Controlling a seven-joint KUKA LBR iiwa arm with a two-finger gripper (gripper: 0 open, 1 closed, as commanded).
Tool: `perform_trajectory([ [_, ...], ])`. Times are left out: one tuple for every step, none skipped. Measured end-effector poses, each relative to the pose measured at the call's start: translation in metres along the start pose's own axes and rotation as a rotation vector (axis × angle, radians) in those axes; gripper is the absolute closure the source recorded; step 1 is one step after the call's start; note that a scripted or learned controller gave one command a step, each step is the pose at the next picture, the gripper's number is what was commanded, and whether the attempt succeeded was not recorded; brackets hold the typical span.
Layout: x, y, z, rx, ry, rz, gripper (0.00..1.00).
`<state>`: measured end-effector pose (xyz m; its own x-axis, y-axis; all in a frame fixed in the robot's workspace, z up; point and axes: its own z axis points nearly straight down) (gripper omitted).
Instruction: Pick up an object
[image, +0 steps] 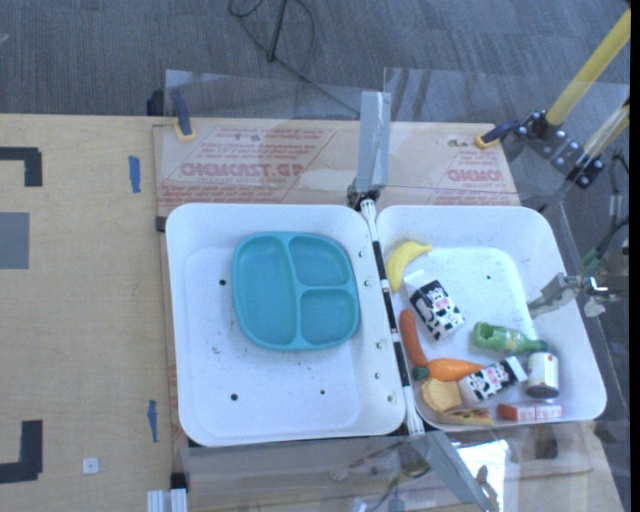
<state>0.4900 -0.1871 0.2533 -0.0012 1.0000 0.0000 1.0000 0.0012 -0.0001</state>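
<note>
Close beside the claw (553, 296), which hung at the right bin's (470, 225) far edge and I could not tell if spread or pressed together, lay the green toy (500, 337), probably light, stiff, slippery plastic, best taken across its narrow middle.

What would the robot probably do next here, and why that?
Probably swing left and down over the right bin. The gripper sits at that bin's right rim, with nothing seen between its fingers. The toys crowd the near part: a green bottle lies closest, then a carrot and a cow-print carton. The bottle looks the easiest first try.
</note>
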Motion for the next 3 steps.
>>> perform_trajectory([
  [0.018, -0.007, 0.164, -0.011, -0.002, -0.046, 0.0],
  [0.016, 0.047, 0.164, -0.011, -0.005, -0.061, 0.0],
  [0.018, 0.098, 0.165, -0.009, -0.005, -0.116, 0.0],
])
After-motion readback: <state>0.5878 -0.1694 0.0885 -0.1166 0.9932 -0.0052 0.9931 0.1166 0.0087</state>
